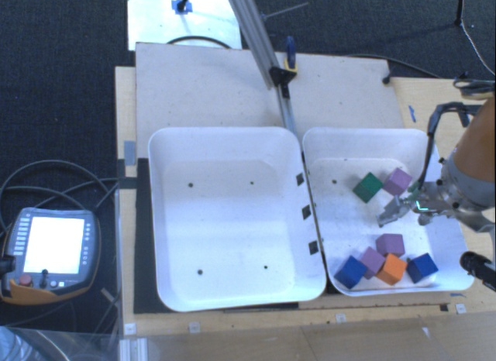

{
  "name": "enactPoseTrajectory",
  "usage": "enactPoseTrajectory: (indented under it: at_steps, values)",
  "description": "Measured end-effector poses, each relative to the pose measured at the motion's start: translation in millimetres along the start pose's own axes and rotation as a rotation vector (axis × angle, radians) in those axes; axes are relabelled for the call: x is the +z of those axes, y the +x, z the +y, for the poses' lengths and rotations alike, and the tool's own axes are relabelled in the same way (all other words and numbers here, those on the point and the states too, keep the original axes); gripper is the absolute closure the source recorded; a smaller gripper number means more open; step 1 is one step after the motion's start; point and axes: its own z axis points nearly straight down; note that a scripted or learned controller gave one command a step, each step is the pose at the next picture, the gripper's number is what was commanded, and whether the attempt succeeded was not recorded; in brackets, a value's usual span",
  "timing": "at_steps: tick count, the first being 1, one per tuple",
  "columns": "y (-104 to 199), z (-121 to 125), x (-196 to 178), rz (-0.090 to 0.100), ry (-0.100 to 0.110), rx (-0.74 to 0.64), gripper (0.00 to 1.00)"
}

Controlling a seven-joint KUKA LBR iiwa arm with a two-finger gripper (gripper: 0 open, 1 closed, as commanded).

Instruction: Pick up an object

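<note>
The gripper hangs over the right shallow white plastic bin, its fingers parted and grasping nothing. It sits between two groups of blocks. Farther off lie a green cube and a light purple cube, both just beside the fingertips. Nearer lie a second purple cube, an orange cube and two blue cubes. No block is lifted, so the pick has not yet been made: closing on a block and raising it both remain.
</note>
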Motion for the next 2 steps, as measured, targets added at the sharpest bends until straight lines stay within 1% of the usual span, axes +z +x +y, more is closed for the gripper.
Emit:
enactPoseTrajectory:
  at_steps: [1, 2]
  values:
    - [0.2, 0.9, -1.6, 0.000, -0.004, 0.001, 0.00]
    - [2.8, 8.2, 57.5, 0.001, 0.002, 0.001, 0.00]
